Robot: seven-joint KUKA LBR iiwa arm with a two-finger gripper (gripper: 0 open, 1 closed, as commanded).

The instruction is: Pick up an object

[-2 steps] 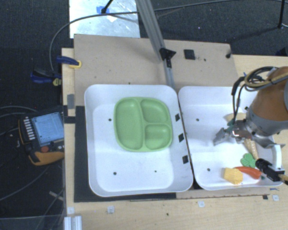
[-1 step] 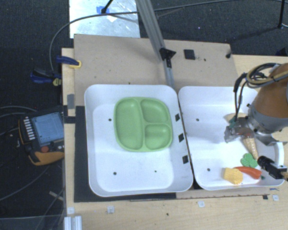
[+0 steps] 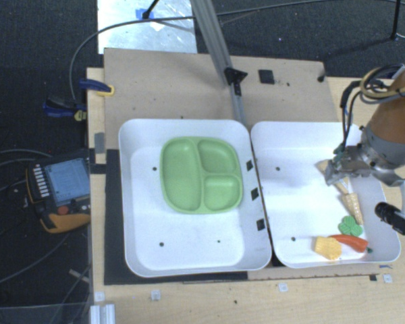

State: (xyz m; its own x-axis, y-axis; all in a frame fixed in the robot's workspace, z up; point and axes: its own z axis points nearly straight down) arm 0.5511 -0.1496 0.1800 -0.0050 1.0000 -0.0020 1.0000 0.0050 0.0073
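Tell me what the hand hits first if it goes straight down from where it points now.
Probably the bare floor of the right bin, beside the tip of the cone-shaped toy. The hand looks just above it, but depth is unclear.

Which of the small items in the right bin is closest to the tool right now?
The beige cone, lying just below the tool. The green piece, orange-red piece and yellow piece all sit farther toward the right bin's near edge.

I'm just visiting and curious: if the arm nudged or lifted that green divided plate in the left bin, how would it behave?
The green divided plastic-looking plate would probably stay stiff, since its raised dividers and rim hold a firm shape. It looks shallow and thin, so it is likely light for its size. Lying flat in the left white bin, it would more likely slide than roll or tip.
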